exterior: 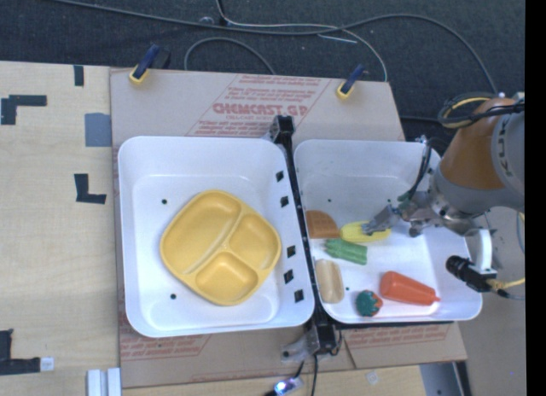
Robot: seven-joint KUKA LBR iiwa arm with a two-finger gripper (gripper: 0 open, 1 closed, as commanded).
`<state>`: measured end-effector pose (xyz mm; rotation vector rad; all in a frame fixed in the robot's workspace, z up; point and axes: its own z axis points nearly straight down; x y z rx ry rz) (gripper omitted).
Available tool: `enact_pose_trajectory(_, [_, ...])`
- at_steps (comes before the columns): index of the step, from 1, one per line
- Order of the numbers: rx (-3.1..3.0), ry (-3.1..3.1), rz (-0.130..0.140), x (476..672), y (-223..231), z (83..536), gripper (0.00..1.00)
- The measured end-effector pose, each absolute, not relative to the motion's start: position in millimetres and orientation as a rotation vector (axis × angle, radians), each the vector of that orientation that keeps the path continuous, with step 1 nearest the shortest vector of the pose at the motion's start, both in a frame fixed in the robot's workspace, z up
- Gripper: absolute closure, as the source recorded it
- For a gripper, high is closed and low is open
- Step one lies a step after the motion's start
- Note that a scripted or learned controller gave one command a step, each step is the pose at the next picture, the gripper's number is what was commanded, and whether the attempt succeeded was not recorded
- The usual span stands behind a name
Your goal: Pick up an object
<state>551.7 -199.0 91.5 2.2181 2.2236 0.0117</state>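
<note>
On my desk (pixel 51 215) I see the left bin (pixel 136 164) with a yellow tray (pixel 220 247) in its middle; in the right bin (pixel 341 160), a brown toy (pixel 322 224) sits at nine o'clock, a tan bun (pixel 329 282) at seven, a green pod (pixel 345 251) near the middle, a green ball (pixel 368 303) at six, an orange carrot (pixel 408 288) at five; my gripper (pixel 375 227) touches the yellow toy (pixel 358 233); I cannot tell if my fingers are open.

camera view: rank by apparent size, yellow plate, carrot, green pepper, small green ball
1. yellow plate, by far the largest, in the left bin
2. carrot
3. green pepper, somewhat smaller than the carrot
4. small green ball

All three small items lie in the right bin, similarly far from the camera.
</note>
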Motion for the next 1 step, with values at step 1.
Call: enact_pose_trajectory(1, [2.208,2.218,0.022,555.8,-198.8,107.7,1.0])
